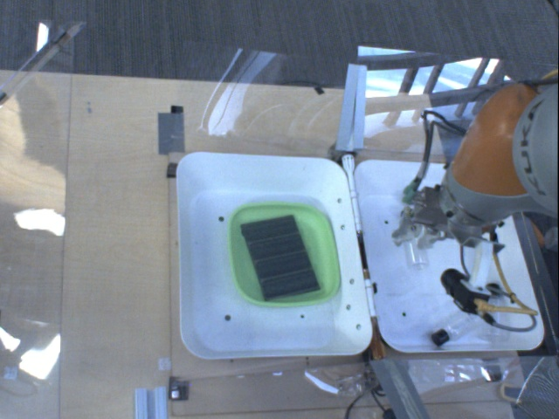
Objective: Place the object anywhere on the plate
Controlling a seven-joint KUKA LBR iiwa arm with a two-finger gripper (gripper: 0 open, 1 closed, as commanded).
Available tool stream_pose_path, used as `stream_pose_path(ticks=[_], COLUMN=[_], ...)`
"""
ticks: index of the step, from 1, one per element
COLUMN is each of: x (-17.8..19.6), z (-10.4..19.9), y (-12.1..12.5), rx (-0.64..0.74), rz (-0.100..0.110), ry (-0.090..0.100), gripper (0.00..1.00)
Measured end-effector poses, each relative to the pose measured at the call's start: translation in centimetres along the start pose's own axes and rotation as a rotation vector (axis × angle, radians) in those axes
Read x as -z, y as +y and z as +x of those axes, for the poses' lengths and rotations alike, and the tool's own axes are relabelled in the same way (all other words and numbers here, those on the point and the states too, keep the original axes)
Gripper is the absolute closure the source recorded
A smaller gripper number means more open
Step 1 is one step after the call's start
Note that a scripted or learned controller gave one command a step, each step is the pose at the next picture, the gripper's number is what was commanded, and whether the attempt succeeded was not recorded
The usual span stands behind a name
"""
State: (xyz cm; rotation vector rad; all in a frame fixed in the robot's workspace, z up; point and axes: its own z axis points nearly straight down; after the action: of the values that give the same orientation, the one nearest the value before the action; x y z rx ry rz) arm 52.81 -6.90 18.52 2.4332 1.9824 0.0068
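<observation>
Well apart from the gripper (pixel 412 241), toward the view's left and across the seam where the two bins meet, the dark ridged block (pixel 279 257) is seen lying flat on the green plate (pixel 238 244). The block is set wholly inside the plate's raised rim, slightly skewed, with green showing around all of its edges. The plate itself is seated in the middle of the left-hand bin (pixel 199 234).

The gripper is held over the right-hand bin (pixel 384 186), near that bin's inner wall, at the end of the arm (pixel 493 155), whose orange band is seen just behind the wrist. Whether the grip is spread or pressed together cannot be told: the tips are pale against the white floor and are partly merged with the metalwork above them. No contact between gripper and block is shown; the two are parted by the bin walls and by a stretch of bare white floor on either side.

Nearer the viewer than the gripper, close to the front wall of the same bin, a small dark piece (pixel 439 337) is seen; what it is cannot be made out.
</observation>
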Motion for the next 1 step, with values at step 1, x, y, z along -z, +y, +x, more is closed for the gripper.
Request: stream_pose_path(ticks=[1], x=[-0.03], z=[6.89], y=[2.63], rx=[0.18], rz=[-0.001], ry=[0.0], gripper=[1.0])
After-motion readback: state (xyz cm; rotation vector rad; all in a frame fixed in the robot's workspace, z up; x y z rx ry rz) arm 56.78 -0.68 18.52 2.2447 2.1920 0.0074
